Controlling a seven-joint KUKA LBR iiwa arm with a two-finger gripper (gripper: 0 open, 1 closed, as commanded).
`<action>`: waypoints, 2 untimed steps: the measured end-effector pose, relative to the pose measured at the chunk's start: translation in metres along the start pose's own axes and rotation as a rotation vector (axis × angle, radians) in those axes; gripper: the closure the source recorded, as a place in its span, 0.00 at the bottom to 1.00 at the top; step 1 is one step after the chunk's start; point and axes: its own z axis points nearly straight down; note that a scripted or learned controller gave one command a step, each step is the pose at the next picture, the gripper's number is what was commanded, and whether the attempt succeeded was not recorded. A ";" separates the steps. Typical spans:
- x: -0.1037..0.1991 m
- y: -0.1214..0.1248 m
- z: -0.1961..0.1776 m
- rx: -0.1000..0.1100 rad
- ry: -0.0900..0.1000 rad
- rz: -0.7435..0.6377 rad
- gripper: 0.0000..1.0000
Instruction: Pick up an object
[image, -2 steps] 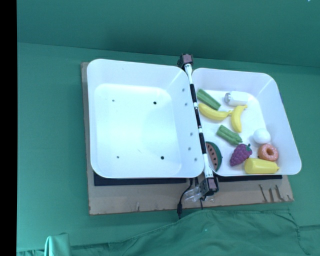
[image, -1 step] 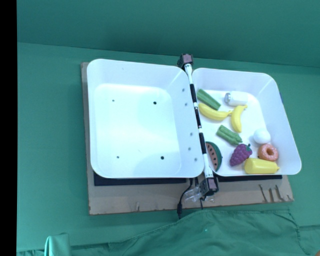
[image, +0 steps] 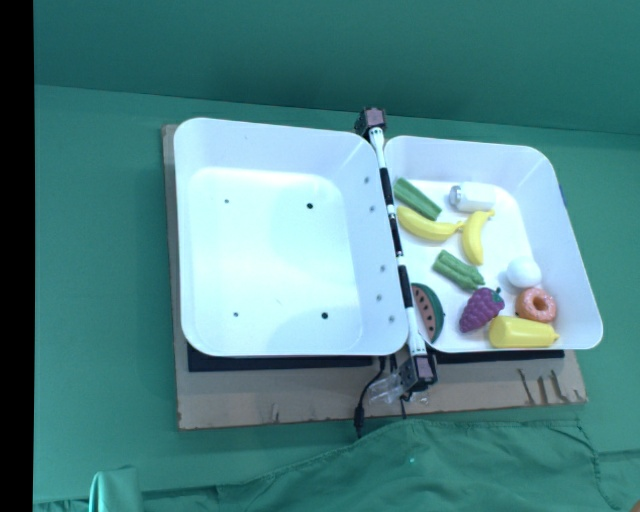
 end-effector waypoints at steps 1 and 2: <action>0.000 0.000 0.000 0.001 0.001 0.000 0.00; 0.000 0.000 0.056 0.016 0.008 -0.001 0.00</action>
